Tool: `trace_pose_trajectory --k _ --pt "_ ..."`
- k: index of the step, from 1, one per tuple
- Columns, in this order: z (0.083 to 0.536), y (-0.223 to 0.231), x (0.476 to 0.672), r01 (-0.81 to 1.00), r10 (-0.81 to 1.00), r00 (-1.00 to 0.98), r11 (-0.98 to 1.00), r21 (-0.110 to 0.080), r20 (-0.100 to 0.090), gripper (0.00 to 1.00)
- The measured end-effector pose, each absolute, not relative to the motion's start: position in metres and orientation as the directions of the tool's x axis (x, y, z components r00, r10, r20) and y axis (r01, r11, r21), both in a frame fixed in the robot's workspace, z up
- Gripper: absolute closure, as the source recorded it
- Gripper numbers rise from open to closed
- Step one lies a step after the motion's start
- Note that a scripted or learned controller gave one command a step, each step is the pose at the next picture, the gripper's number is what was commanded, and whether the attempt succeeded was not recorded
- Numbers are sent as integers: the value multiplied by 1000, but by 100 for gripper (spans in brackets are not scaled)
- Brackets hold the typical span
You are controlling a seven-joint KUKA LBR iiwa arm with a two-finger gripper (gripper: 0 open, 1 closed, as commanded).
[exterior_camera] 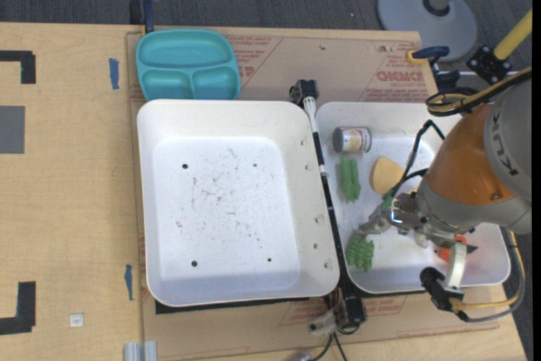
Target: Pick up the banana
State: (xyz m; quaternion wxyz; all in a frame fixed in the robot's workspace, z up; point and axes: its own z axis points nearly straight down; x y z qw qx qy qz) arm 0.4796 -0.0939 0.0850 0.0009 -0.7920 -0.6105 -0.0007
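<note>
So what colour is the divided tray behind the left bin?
Teal, seen in the camera view.

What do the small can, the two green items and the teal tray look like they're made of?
Small can: likely metal, with a shiny silvery end and a paper-like label. Long green piece and bumpy green piece in the right bin: probably moulded plastic toy food, matte and uniformly coloured. Teal tray: smooth plastic with a soft sheen and moulded compartments.
</note>
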Motion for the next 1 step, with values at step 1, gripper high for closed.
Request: trace_pose_trajectory --k 1 --pt "85 -94 480 967 967 255 -255 -1 2 0"
